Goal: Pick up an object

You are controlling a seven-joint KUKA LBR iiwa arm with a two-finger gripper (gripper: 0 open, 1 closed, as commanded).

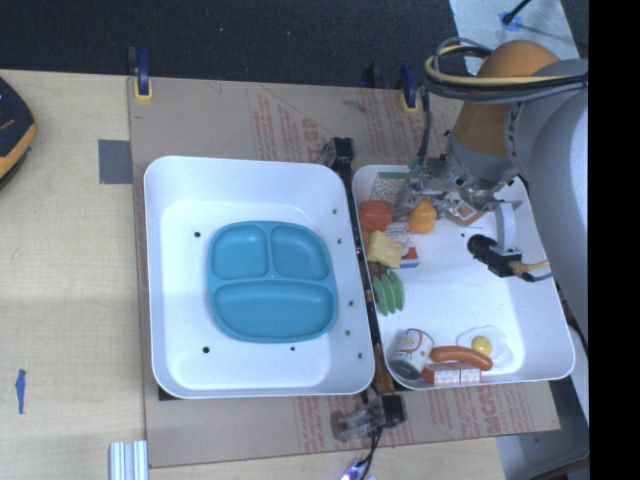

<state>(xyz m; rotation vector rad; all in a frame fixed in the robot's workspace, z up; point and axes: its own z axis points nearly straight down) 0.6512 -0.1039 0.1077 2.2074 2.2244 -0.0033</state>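
My gripper (417,196) hangs low over the far left part of the right bin (530,318), reaching in from the upper right. Directly under it lies a small orange fruit (423,219), touching or nearly touching the gripper's tip. A red tomato (375,213) sits just to its left. In front of these lie a yellow cheese wedge (382,247) and a green vegetable (388,291). At the bin's near edge are a can (407,349), a sausage (461,356) and a fried egg (484,345).
The left bin (175,218) holds a blue divided plate (272,280). A red and white packet (450,375) lies against the right bin's front wall. A yellow and black object (12,133) sits at the bench's far left edge.
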